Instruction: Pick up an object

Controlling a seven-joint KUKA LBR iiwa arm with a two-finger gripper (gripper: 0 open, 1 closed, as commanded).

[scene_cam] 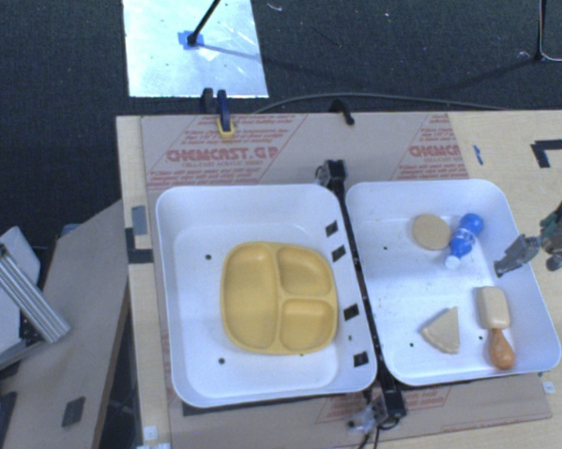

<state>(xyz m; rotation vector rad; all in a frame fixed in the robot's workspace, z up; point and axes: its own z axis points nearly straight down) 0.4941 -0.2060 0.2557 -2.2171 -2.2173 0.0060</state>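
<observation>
The right bin (397, 288) holds several small things. A round tan biscuit (431, 231) lies at the back, with a small blue and white bottle (461, 237) on its side just to its right. A tan wedge (444, 331) rests near the front. A pale bar with an orange-brown end (496, 325) lies along the right wall. My gripper (516, 254) reaches in from the right edge and hangs over the bin's right rim, right of the bottle and above the bar. It touches none of them.
The left bin (192, 223) holds a yellow divided plate (278, 297). A black clip strip (352, 281) runs between the two bins. Both bins sit on a cardboard sheet (258, 150) on the bench. An aluminium rail (21, 289) stands at the far left.
</observation>
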